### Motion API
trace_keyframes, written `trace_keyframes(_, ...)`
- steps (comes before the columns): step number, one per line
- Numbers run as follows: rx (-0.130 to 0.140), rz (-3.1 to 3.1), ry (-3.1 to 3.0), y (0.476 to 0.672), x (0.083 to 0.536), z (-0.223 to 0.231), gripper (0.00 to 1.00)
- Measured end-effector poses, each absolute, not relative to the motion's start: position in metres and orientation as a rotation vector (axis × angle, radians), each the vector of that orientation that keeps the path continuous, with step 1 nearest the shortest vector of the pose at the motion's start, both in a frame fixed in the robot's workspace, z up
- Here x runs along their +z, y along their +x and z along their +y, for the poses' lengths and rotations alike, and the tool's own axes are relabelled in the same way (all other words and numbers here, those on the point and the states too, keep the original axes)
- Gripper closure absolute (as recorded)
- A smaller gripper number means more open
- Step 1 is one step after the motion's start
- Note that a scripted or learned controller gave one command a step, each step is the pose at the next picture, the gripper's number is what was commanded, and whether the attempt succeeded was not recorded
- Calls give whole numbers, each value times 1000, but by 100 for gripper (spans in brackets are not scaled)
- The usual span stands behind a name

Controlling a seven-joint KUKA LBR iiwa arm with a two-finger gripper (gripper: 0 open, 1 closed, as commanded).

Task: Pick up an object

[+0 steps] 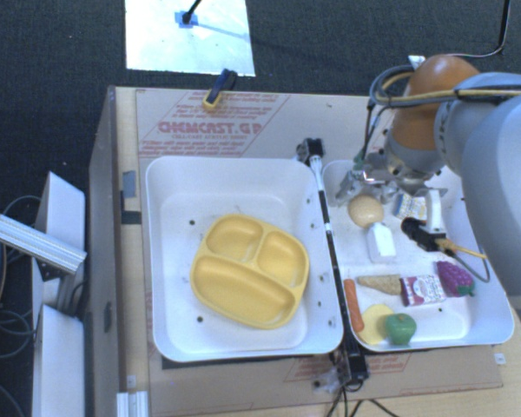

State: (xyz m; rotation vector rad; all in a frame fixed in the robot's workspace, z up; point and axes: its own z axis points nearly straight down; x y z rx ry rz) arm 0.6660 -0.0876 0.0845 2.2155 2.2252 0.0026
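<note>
End effector (375, 179) low over right white bin (491, 315), just above pale round egg-like object (366, 210); finger state: cannot tell. Risk: round object rolls aside, neighbouring white block (381, 241) crowds grasp.

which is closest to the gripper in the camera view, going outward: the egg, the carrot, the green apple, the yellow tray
From the gripper:
1. Egg, just below it in the right bin.
2. Carrot, along that bin's left wall.
3. Green apple in the near corner and yellow tray in the left bin: too close to call.
</note>
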Motion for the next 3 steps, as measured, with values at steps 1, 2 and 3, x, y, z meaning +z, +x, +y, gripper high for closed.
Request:
trace_keyframes(1, 1, 2222, 2218, 655, 85, -92, 0)
trace_keyframes(2, 8, 2222, 2213, 657, 98, -91, 100)
trace_keyframes(3, 7, 2223, 2213, 657, 97, -91, 0)
